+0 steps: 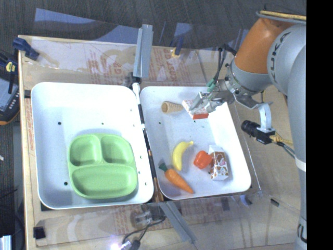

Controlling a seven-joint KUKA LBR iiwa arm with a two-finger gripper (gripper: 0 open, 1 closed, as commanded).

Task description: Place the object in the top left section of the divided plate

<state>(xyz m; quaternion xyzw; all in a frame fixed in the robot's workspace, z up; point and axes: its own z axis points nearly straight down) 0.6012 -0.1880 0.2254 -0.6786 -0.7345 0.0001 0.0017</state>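
two bins | left bin (47, 103): green divided plate (102, 166) | right bin (229, 124): banana (181, 154), carrot (177, 178), cone (171, 107) | pincer (200, 107): grip unclear

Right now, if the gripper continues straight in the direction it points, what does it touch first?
Probably the ice cream cone. The gripper points toward the view's left, over the right bin, and the cone lies just beyond its tip. Height is unclear, so it could pass above.
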